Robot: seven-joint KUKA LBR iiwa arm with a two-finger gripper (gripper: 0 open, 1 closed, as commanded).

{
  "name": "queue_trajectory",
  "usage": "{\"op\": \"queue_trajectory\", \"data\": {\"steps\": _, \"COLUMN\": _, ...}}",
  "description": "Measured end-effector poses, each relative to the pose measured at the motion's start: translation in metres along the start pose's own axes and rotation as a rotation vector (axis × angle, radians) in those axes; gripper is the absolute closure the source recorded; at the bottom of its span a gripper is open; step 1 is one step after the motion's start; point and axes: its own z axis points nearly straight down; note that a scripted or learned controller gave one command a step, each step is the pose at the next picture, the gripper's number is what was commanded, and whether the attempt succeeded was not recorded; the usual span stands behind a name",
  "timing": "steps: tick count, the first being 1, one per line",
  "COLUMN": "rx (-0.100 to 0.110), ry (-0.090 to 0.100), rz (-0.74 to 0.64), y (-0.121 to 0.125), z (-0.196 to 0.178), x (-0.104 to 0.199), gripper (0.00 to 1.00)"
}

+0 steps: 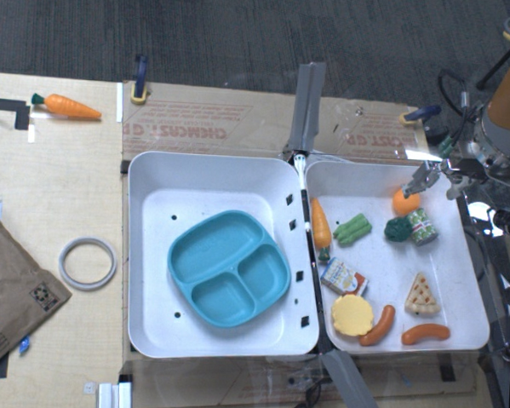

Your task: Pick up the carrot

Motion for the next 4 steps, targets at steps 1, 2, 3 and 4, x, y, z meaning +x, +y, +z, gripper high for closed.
{"op": "queue_trajectory", "data": {"steps": 1, "rx": -0.001, "ry": -0.001, "rz": -0.042, "y": 0.0308, "z": 0.0353, "x": -0.0121, "gripper": 0.00}}
{"op": "queue_trajectory", "data": {"steps": 2, "rx": -0.001, "ry": -0.001, "rz": -0.043, "y": 0.0310, "z": 0.0352, "x": -0.0119, "gripper": 0.00}}
{"op": "queue_trajectory", "data": {"steps": 3, "rx": -0.001, "ry": -0.001, "rz": -0.043, "y": 0.0310, "z": 0.0352, "x": -0.0119, "gripper": 0.00}}
{"op": "queue_trajectory", "data": {"steps": 4, "rx": -0.001, "ry": -0.001, "rz": -0.043, "y": 0.0310, "z": 0.0352, "x": -0.0119, "gripper": 0.00}}
